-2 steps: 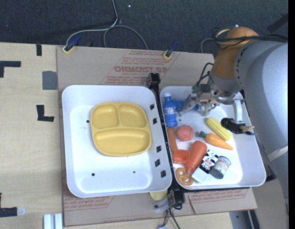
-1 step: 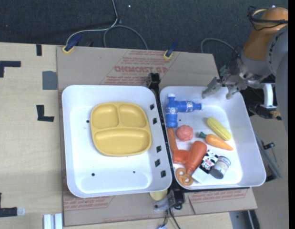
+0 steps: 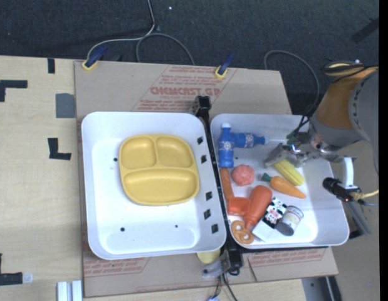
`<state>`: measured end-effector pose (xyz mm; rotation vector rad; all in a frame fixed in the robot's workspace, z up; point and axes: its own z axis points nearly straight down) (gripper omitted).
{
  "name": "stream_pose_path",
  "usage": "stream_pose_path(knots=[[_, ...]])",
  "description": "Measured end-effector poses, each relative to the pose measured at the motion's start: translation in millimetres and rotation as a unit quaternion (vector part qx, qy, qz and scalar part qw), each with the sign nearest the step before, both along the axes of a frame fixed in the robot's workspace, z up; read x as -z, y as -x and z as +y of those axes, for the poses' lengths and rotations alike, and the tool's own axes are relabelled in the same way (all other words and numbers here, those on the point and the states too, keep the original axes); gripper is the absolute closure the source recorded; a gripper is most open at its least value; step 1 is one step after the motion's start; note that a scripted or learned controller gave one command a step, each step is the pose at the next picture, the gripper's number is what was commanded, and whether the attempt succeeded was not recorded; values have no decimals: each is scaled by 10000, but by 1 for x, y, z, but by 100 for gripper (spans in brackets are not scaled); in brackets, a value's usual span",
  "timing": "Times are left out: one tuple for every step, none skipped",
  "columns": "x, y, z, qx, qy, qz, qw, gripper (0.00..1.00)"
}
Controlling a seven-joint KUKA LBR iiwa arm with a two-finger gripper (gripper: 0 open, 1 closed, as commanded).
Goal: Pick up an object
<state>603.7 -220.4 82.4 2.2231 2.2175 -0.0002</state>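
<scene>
The right bin [image 3: 325, 231] holds several toy items. Among them are a blue bottle [image 3: 234, 142], a pink ball [image 3: 243, 174], a yellow corn cob [image 3: 290, 172] and a small orange carrot [image 3: 288, 187]. A bigger red-orange carrot [image 3: 257, 205], a pretzel [image 3: 242, 232], a black-and-white piece [image 3: 274, 213] and a small can [image 3: 289, 221] lie nearer the front. My gripper [image 3: 283, 153] hangs low at the bin's upper right. It sits just above the corn cob's upper end, and nothing shows as held in it.
The left bin [image 3: 99, 231] carries a yellow divided plate [image 3: 160, 168]. The grey arm with its orange band [image 3: 339, 105] reaches in from the right over the right bin's far corner. Black clips line the shared wall between the bins [image 3: 209, 187].
</scene>
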Motion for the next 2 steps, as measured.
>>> stream_pose_path(knots=[[-16,-4,0,-19,28,-36,10000,100],[-14,-52,63,-61,-10,123,9999,100]])
